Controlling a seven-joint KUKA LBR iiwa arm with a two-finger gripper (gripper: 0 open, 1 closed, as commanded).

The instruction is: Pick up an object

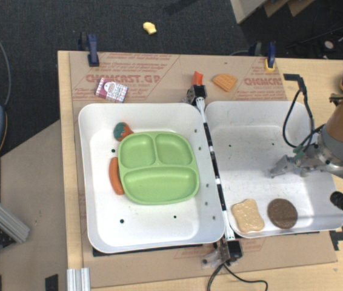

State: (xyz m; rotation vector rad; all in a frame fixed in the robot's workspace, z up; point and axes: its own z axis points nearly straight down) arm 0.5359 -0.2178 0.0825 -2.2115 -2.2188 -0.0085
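Note:
My gripper (279,168) hangs low over the right bin (244,126), near its right side, pointing left. Nothing shows in it. A tan bread slice (248,216) and a round brown cookie (282,213) lie at this bin's front edge, a little in front of the gripper. In the left bin (99,211) a green divided plate (157,167) takes up the middle. An orange sausage-shaped piece (116,176) lies against the plate's left side. A small green and orange item (122,130) sits at its back left corner.
On the bench behind the bins lie a pink and white packet (111,90) and an orange cracker (225,82). Clamps (91,48) hold the board's back edge. A black cable (293,120) loops over the right bin's back right corner.

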